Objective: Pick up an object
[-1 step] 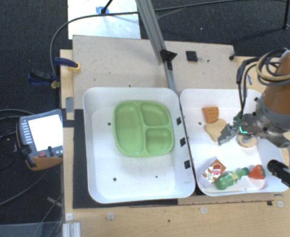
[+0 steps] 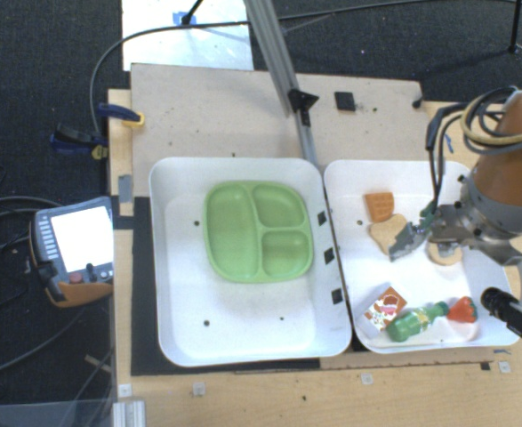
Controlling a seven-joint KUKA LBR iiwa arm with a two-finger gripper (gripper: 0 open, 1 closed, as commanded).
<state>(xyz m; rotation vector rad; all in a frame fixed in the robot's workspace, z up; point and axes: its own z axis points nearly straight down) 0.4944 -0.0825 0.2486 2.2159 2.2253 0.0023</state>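
Note:
My gripper hangs over the middle of the right bin, open, with nothing between its fingers. Its tips are right beside a tan biscuit-shaped piece. An orange square cracker lies just behind that piece. A second tan round piece is partly hidden under the wrist. Along the bin's front lie a small printed packet, a green bottle and a red strawberry-like toy.
The left bin holds a green divided plate. A grey pole slants down to the bins' back edge. The arm's cables loop at the right. A pendant lies off the bench at the left.

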